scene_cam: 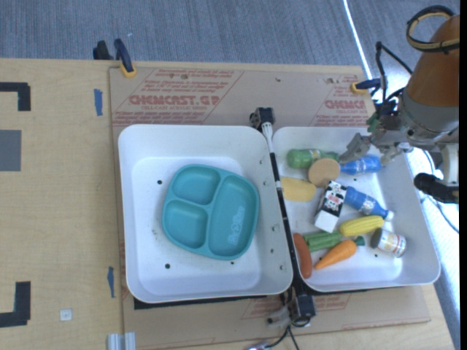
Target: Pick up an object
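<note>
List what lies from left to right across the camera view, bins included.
Left bin → teal divided plate → yellow piece → milk carton → corn cob → small can → pincer is over the right bin's far side.

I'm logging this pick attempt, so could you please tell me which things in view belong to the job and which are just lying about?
For the job:
gripper, over the right bin
blue bottle beside it
green bottle
round biscuit
milk carton
corn cob
carrot

Lying about:
teal divided plate in the left bin
clamps
</note>
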Action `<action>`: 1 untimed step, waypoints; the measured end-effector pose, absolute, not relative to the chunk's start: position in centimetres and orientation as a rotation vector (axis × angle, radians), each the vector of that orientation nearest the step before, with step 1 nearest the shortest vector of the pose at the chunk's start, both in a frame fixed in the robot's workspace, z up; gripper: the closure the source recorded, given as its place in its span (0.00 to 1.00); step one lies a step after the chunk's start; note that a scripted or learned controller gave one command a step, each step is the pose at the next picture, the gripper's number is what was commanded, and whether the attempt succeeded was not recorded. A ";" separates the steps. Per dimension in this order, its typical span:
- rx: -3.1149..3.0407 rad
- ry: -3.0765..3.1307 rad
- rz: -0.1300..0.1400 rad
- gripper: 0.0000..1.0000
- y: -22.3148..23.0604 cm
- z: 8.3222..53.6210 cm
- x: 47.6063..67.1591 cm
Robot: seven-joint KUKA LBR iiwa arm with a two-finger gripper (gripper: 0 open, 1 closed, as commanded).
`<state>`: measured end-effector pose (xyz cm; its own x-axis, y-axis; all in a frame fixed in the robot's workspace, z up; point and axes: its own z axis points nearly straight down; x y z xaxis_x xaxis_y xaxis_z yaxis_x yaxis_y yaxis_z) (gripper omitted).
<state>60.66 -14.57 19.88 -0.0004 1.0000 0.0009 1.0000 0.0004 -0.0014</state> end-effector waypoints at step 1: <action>-2.219 -2.226 -0.002 0.00 -13.1 10.4 56.8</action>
<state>56.80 -13.11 10.45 -0.0034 1.0000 -0.0004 1.0000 0.0034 0.0018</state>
